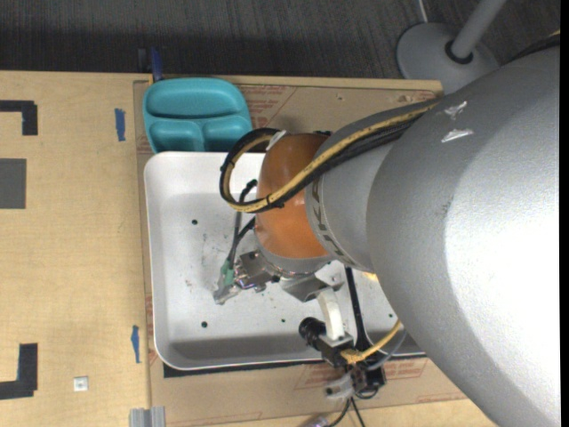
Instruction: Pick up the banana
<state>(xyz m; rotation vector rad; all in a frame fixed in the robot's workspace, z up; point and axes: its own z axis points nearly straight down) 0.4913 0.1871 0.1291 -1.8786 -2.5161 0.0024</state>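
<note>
My gripper [228, 285] hangs low over the floor of a shallow white bin [178, 238], roughly at its middle. It is small and partly covered by the wrist, with a green part on its side. The orange band [289, 207] and the big grey arm [462, 238] reach in from the right and hide the bin's right half and whatever lies there. The bare bin floor to the left of the gripper has only dark specks and scuff marks.
A teal moulded tray [196, 118] sits against the bin's far rim. Black and yellow cables [238, 181] loop off the wrist over the bin. The brown bench [71, 238] with black and blue tape marks stretches to the left.
</note>
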